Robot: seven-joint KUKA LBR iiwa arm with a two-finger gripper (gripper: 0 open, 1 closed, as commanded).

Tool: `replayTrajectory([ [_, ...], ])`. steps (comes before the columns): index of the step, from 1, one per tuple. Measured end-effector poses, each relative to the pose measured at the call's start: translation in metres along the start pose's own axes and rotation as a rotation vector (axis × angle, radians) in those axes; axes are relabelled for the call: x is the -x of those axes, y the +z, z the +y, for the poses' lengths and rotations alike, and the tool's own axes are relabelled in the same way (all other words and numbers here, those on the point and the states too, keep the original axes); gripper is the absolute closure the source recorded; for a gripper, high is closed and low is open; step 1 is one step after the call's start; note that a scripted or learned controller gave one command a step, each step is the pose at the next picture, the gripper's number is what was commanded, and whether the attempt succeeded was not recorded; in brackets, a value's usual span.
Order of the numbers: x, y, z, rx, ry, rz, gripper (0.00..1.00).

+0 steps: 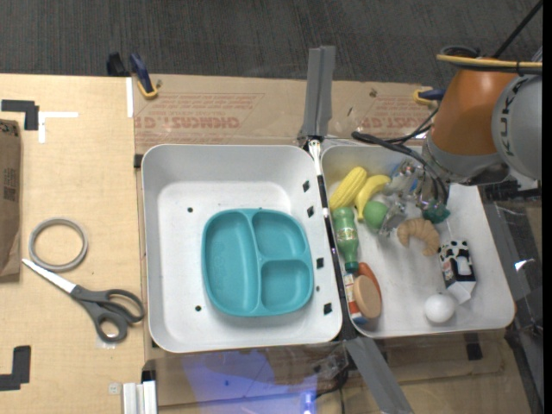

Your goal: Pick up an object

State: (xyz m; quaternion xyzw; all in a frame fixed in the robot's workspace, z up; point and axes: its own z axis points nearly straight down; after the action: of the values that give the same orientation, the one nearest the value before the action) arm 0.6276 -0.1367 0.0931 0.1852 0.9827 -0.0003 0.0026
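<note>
The arm point(483, 110) reaches into the right bin point(492, 313), its gripper point(412, 203) low among the objects there. Whether the jaws are open or closed cannot be told; metal parts and clutter blur together. Just beside it lie a green ball point(376, 213), two bananas point(355, 188) and a tan croissant-like piece point(422, 232). A green bottle point(346, 235) lies along the bin's left wall. The left bin point(164, 231) holds a teal divided plate point(257, 261). Scissors point(95, 300) rest on the bench point(69, 188).
</note>
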Motion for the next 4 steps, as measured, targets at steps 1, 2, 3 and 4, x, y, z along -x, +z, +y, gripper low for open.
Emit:
replayTrajectory([
  [1, -0.018, 0.0, 0.033, 0.0, -0.017, 0.003, 0.0],
  [2, -0.008, 0.0, 0.038, -0.007, 0.176, 0.009, 0.0],
  [3, -0.005, -0.011, 0.04, -0.003, 0.174, -0.002, 1.0],
  [4, -0.141, 0.001, -0.007, -0.001, 0.035, 0.005, 1.0],
])
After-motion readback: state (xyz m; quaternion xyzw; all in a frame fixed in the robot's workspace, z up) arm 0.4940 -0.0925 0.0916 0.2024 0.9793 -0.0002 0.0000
